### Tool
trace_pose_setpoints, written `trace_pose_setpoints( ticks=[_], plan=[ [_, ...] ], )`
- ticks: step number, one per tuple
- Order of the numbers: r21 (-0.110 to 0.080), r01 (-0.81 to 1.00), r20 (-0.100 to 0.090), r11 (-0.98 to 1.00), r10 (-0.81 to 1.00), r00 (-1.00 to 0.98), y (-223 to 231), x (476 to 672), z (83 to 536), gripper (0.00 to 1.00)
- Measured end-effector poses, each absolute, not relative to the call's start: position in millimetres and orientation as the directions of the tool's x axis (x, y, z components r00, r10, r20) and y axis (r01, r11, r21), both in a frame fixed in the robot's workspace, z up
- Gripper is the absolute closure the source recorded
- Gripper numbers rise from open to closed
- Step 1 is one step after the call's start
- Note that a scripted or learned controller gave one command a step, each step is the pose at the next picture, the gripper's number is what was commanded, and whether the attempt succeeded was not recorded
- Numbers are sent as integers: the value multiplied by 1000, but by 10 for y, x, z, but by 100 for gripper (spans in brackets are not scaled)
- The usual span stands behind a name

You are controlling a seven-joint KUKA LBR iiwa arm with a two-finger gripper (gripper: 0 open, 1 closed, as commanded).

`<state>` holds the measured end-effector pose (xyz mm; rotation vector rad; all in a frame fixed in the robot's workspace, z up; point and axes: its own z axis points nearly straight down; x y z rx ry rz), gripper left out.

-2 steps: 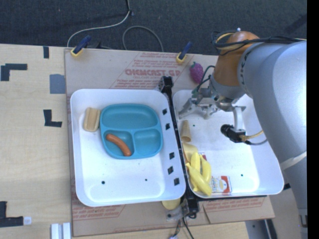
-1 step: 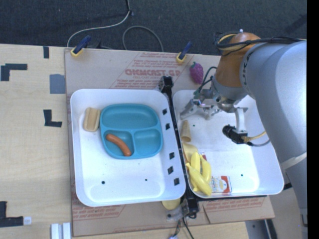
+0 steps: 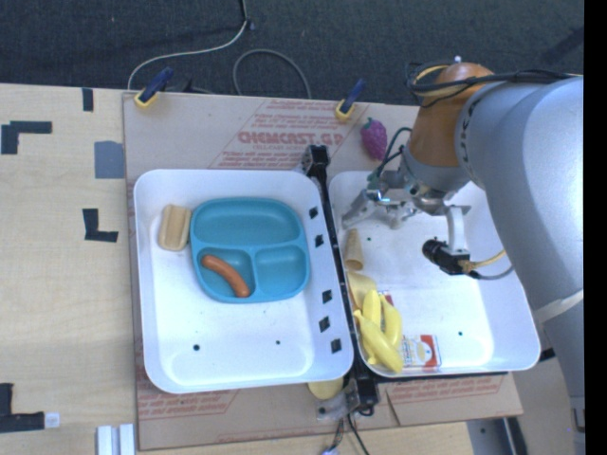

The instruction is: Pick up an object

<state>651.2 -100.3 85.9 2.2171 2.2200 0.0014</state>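
My gripper (image 3: 377, 210) hangs over the upper left part of the right bin (image 3: 493, 349), open, with nothing between its fingers. Just below and left of it a small tan piece (image 3: 353, 247) lies against the bin's left wall. A bunch of yellow bananas (image 3: 377, 328) lies lower along the same wall, with a small red and white card (image 3: 420, 351) beside it. In the left bin (image 3: 161, 349) a blue divided plate (image 3: 252, 235) holds an orange sausage (image 3: 226, 275). A tan bread slice (image 3: 174, 227) lies left of the plate.
A purple fruit (image 3: 374, 137) lies on the cardboard just beyond the right bin's far edge, close behind the wrist. Blue and yellow clamps (image 3: 152, 91) (image 3: 349, 98) hold the cardboard's far edge. The grey arm (image 3: 531, 188) covers the right bin's right side.
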Motion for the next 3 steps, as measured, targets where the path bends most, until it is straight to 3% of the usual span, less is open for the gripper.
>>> trace_pose_setpoints(
  ticks=[2, 3],
  plan=[
    [3, 1000, -3, 1, 1000, -1, -958, 6440, 860, 0],
    [1, 1000, 0, 2, 1000, -2, -985, 6524, 857, 0]
  ],
)
